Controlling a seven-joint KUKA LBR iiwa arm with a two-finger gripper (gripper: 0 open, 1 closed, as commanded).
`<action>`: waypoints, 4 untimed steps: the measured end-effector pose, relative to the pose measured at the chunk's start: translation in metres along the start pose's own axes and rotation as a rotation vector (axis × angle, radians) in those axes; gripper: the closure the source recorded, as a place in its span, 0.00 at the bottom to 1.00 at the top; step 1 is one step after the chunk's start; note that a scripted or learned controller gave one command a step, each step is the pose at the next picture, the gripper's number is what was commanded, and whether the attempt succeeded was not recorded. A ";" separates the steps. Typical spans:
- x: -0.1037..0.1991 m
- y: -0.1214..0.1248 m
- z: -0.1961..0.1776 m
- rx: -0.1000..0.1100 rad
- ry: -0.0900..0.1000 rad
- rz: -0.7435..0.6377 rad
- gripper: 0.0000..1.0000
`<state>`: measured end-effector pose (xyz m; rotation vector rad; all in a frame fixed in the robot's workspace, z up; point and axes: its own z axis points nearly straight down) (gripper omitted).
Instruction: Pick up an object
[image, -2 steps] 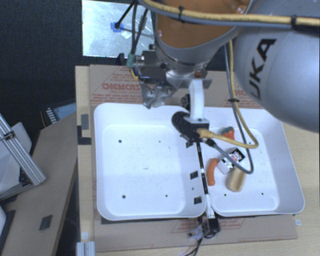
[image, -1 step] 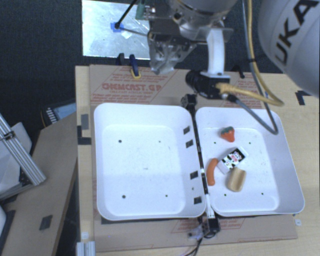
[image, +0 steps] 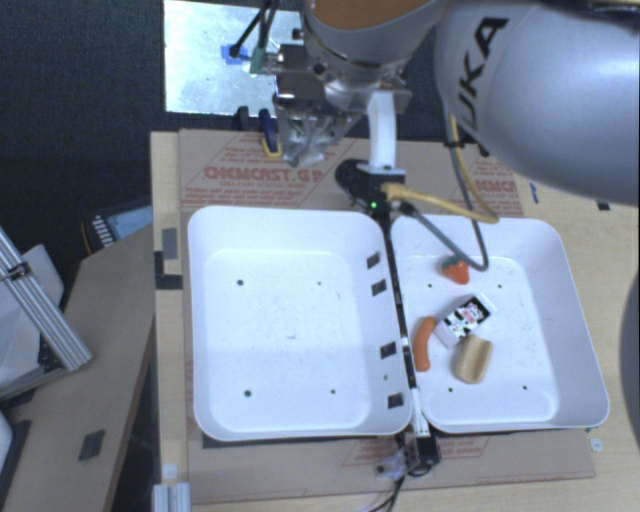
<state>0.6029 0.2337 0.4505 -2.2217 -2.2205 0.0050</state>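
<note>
Two white bins (image: 275, 330) on cardboard-covered bench (image: 240, 170), dark floor beyond, fingers (image: 305, 140) raised behind bins, state unclear

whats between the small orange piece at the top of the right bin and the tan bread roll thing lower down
In the camera view, a black-and-white packet lies between the small orange piece and the tan roll.

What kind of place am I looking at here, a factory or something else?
Most likely a robotics lab test bench, not a factory line. A grey KUKA robot arm hangs over two shallow white plastic bins, the right one holding small toy-like items such as an orange sausage-shaped piece, with loose cabling around.
</note>
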 end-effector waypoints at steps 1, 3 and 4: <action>-0.029 -0.035 0.127 0.011 -0.003 0.001 1.00; -0.001 0.069 0.046 -0.012 0.003 0.000 1.00; 0.001 0.065 0.153 0.005 -0.001 -0.001 1.00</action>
